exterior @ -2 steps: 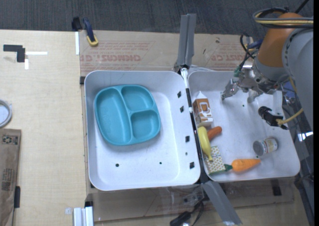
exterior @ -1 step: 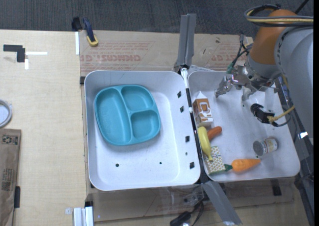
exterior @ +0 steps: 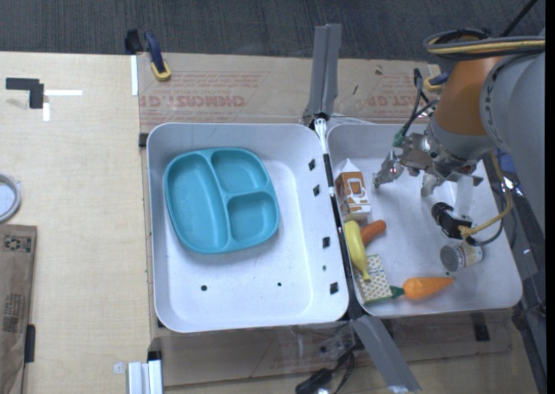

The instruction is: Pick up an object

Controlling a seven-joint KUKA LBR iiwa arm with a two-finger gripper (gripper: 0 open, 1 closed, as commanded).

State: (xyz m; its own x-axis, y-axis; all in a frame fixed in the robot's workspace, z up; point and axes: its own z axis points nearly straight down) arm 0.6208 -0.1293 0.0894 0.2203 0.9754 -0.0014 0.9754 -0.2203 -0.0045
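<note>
Nearest the viewer, along the right bin's (exterior: 512, 292) front edge, the carrot (exterior: 427, 287) lies lengthwise, well apart from the spread, empty gripper (exterior: 409, 174) that hangs toward the bin's back wall, with the small milk carton (exterior: 351, 195) near the dividing edge closer to it.

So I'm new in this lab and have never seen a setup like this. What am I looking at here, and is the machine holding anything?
One camera looks down at a slant on a bench. The grey arm with the orange band is a robot reaching in from the right; its tool hangs over the right bin, with nothing between its fingers. That bin holds a small carton, a banana, a carrot and other small items. The left bin holds a blue divided plate.
</note>
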